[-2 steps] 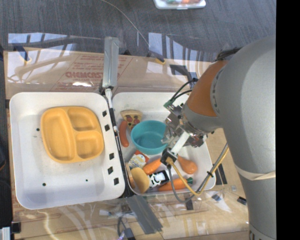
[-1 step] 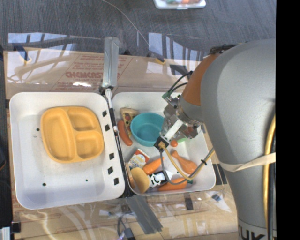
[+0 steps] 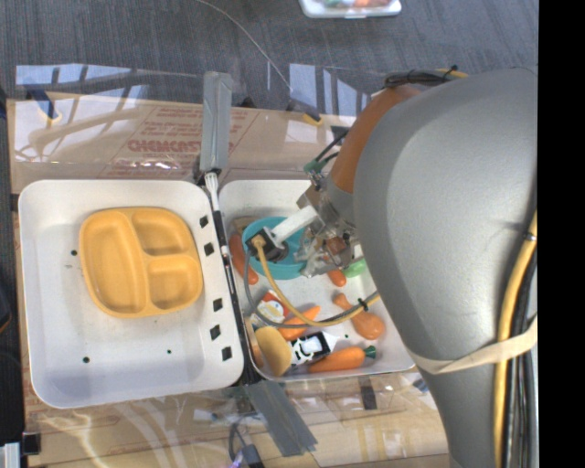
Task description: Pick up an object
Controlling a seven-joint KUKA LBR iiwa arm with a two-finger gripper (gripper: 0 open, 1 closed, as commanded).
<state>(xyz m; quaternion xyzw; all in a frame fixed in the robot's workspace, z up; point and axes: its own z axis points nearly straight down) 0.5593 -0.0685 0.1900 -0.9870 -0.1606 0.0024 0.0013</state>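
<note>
My gripper (image 3: pixel 322 245) hangs low over the middle of the right bin (image 3: pixel 239 197), just right of a teal bowl (image 3: pixel 279 262). The grey arm (image 3: pixel 439 219) covers most of that bin's right half. Below the gripper lie small toy foods: an orange carrot (image 3: pixel 336 360) along the front wall, a tan round piece (image 3: pixel 271 348), a black-and-white item (image 3: pixel 311 346), an orange lump (image 3: pixel 368 324) and a small green piece (image 3: pixel 355 269). A yellowish cable (image 3: pixel 274 291) loops across them. Whether anything is held is hidden by the wrist.
The left bin (image 3: pixel 55 356) holds a yellow divided plate (image 3: pixel 140 259). A grey divider strip (image 3: pixel 219 228) runs between the two bins. Brown cardboard (image 3: pixel 137 137) lies behind them. A white tray (image 3: pixel 351 7) sits at the top edge.
</note>
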